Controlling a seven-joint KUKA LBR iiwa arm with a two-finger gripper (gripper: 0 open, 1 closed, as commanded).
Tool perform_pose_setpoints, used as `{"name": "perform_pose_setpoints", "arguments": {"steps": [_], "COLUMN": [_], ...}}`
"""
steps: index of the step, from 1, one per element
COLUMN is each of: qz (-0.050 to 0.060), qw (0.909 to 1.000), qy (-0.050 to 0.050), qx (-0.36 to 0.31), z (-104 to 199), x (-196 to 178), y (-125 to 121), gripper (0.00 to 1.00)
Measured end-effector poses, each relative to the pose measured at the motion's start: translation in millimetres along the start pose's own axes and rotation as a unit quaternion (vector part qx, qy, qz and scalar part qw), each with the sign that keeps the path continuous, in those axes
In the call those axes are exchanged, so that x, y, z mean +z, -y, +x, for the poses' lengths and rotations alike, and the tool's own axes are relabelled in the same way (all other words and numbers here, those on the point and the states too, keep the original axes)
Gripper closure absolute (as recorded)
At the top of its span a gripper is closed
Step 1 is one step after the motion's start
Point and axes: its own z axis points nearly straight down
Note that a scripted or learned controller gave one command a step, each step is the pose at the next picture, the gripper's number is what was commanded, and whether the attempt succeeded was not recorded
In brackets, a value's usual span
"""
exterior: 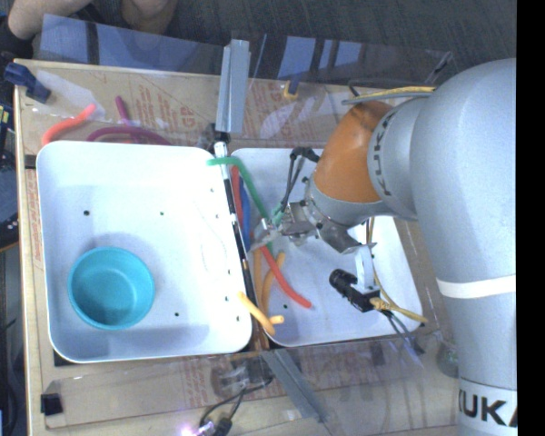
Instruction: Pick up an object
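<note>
**Gripper hanging over the sticks in the right bin**

The gripper [277,232] is hovering low over the left part of the right bin [320,331], just above a cluster of thin coloured sticks. Whether it is released, clenched or grasping anything cannot be told from this angle.

A red stick [289,284] is lying slantwise just below the gripper, with an orange stick [270,284] lying beside it on its left. A green stick [241,175] and a blue stick [249,209] are running along the bin's left wall, the green one hooking over the far corner. A yellow stick [260,312] is resting across the near edge where the two bins are meeting.

The left bin [127,207] is carrying a turquoise bowl [112,287], which is sitting upright in its near left corner, well apart from the sticks.

The grey arm [472,198] is covering much of the right bin. On the desk [163,94] behind the left bin, a pink tube [127,134] is lying along the bin's far rim.
</note>
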Motion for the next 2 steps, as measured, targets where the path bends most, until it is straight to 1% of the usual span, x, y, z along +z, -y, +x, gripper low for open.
{"name": "perform_pose_setpoints", "arguments": {"steps": [1, 2], "qz": [0.001, 0.000], "qw": [1.0000, 0.9986], "qy": [-0.001, -0.003], "qx": [-0.004, 0.052], "z": [2, -15], "x": [-9, -121], "y": [0, -28], "gripper": [1.00, 1.00]}}
